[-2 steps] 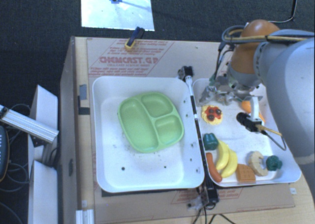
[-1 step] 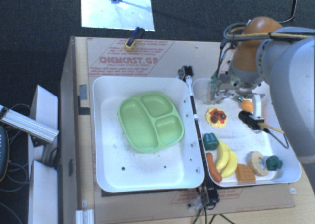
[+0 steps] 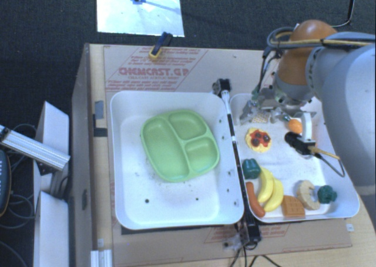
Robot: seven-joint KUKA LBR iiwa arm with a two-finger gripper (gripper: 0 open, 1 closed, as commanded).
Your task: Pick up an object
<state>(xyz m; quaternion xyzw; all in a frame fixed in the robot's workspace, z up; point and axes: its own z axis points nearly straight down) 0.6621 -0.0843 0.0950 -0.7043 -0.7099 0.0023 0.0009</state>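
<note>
Green plate (image 3: pixel 179 145) alone in left bin (image 3: pixel 132 201); not my target. Toys crowd right bin (image 3: pixel 346 204): pizza slice (image 3: pixel 259 139), bananas (image 3: pixel 269 188), orange piece (image 3: pixel 295 125). My gripper (image 3: pixel 263 107) hovers at bin's far end near pizza; cannot tell finger state. Advice: drop straight, straddle one isolated toy.

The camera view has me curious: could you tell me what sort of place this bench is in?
Probably a robotics lab set up for grasping trials, not a kitchen. A grey arm reaches over two white bins; one holds a green divided plate, the other what look like toy foods such as a banana.
</note>
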